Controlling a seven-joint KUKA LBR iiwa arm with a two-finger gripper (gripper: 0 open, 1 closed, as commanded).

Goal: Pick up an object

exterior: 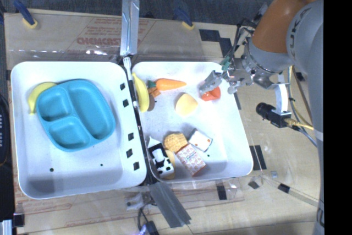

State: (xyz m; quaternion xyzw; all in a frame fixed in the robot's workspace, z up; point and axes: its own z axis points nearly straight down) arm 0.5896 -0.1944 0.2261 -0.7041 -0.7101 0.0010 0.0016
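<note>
Several toys crowd right bin [242, 135]; jaws [212, 84] near carrot [169, 85], perhaps touching red piece [212, 95].

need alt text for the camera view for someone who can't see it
A grey robot arm reaches from the right, its gripper low over the right bin beside a small red-orange object. That bin also holds a carrot, a yellow piece and small boxes; the left bin holds a blue divided tray.

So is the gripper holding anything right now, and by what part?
Cannot be told. The gripper sits at a red object near the right bin's far edge; no grasp is visible.
</note>
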